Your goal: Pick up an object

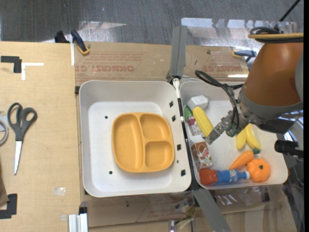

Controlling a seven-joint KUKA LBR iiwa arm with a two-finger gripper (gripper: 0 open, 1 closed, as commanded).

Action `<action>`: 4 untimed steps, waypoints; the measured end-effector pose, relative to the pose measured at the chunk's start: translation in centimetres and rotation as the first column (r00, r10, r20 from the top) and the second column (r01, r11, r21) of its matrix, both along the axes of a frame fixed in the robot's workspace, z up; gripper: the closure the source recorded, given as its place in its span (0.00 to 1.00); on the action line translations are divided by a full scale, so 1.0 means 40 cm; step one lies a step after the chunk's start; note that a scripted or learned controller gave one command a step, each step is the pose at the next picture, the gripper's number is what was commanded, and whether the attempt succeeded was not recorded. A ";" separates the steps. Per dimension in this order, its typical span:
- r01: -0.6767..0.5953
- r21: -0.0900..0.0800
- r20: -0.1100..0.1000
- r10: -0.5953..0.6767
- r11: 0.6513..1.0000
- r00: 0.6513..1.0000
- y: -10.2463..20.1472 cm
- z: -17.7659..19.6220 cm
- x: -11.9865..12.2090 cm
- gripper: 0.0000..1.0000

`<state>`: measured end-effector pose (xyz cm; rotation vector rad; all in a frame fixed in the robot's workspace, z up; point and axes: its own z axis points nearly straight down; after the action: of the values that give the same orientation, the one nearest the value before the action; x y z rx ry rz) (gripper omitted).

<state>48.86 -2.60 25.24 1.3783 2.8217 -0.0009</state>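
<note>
In the camera view I see two white bins on the worktop (38,129). The left bin (91,144) holds a yellow divided plate (143,142). The right bin (277,175) holds the toys: a corn cob (202,121), two bananas (248,137), a carrot (240,159), a small pumpkin (258,170), a bottle with a red cap (219,176), a brown packet (201,154) and a white block (198,101). A pair of scissors (20,124) lies far to the left, outside the bins.

The gripper (212,134) hangs low in the right bin, just beside the lower end of the corn cob, with the bananas near on its other side. I cannot tell how far the jaws are apart, and I see nothing between them. In my judgement no object is picked yet: the closing and the lifting are left to do.
</note>
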 end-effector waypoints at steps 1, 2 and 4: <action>-0.063 -0.001 0.000 0.063 0.998 0.998 -0.178 0.267 0.048 1.00; -0.011 0.000 -0.004 0.011 1.000 1.000 -0.071 -0.008 0.129 1.00; 0.010 -0.001 -0.001 -0.010 1.000 1.000 0.024 -0.073 0.376 1.00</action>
<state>63.90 -1.63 22.32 1.3926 2.8148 -0.0027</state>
